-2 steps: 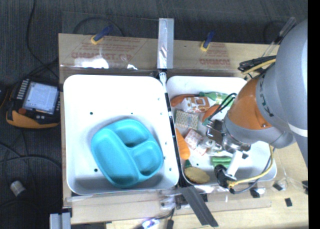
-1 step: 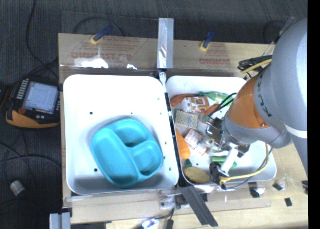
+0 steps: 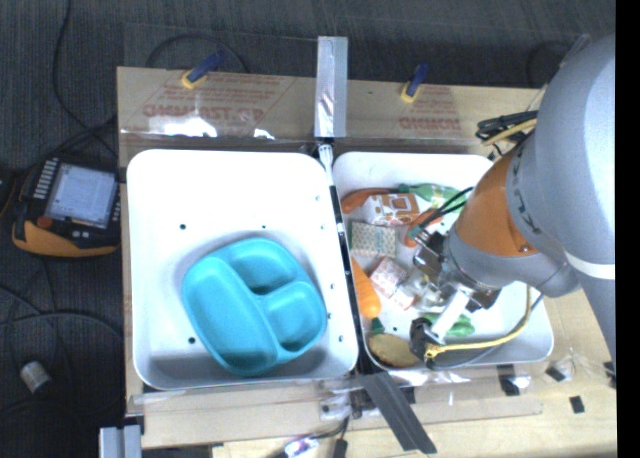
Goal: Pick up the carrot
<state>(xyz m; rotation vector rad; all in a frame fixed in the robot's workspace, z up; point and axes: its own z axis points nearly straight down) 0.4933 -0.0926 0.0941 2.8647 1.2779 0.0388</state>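
Camera view looks down on 2 white bins on the counter (image 3: pixel 200 96). Over the right bin (image 3: pixel 535 341) the gripper (image 3: pixel 440 296) hangs low among the clutter (whether it is wide or narrow I cannot tell). Just left of it, against the bin's left wall, lies the orange carrot (image 3: pixel 367 296), untouched. Farther left, the left bin (image 3: pixel 160 186) holds a blue divided tray (image 3: pixel 255 301).

Even, diffuse overhead lighting; moderate brightness. The white bins (image 3: pixel 230 171) are near overexposed, with little surface detail. A soft shadow lies under the blue tray (image 3: pixel 255 311). Glare streaks the clear plastic sheet (image 3: pixel 215 111) at the counter's (image 3: pixel 480 106) far edge. The arm (image 3: pixel 580 166) appears slightly soft; the dark floor (image 3: pixel 80 26) is dim but sharp.
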